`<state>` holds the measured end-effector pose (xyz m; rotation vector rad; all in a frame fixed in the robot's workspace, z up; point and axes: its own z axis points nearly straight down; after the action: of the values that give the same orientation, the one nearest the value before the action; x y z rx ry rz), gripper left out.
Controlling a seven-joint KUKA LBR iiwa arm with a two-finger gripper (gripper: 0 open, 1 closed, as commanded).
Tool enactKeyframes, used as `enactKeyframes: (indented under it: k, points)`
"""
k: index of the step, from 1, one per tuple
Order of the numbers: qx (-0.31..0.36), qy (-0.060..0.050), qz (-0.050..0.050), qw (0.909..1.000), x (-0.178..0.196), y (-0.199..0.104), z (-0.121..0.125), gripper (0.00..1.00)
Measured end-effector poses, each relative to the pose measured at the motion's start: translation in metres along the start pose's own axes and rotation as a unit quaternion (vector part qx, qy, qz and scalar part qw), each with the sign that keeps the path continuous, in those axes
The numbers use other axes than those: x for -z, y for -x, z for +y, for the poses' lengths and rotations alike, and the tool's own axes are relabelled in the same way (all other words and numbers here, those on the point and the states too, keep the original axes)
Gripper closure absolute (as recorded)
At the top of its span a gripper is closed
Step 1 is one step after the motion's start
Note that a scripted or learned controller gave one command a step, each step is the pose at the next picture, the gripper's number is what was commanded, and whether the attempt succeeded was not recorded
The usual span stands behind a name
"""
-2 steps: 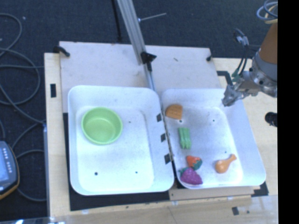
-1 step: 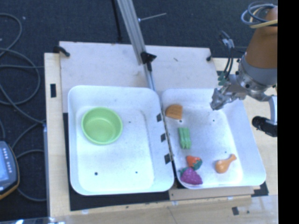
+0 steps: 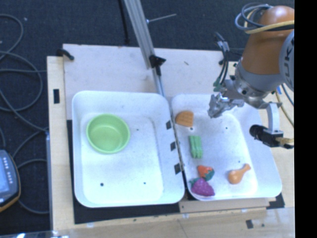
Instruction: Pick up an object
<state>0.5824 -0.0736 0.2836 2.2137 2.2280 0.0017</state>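
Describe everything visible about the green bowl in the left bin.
The green bowl is round, light lime green and looks like smooth plastic, with a thick rim and a slightly darker inside. It sits upright, mouth up, with nothing visible inside it. It rests on the floor of the left bin, in its upper-left part, near the left wall. No other object touches it, and the end effector is over the other bin.

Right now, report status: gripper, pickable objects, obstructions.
Gripper above right bin, nothing seen held. Nearest: orange bread-shaped toy. Green ridged block mid-bin. Path looks unobstructed.
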Motion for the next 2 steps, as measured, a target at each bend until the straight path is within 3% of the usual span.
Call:
enactKeyframes:
  k: [2]
  points:
    - [0.000, -0.001, 0.000, 1.0000, -0.012, -0.106, -0.021, 1.00]
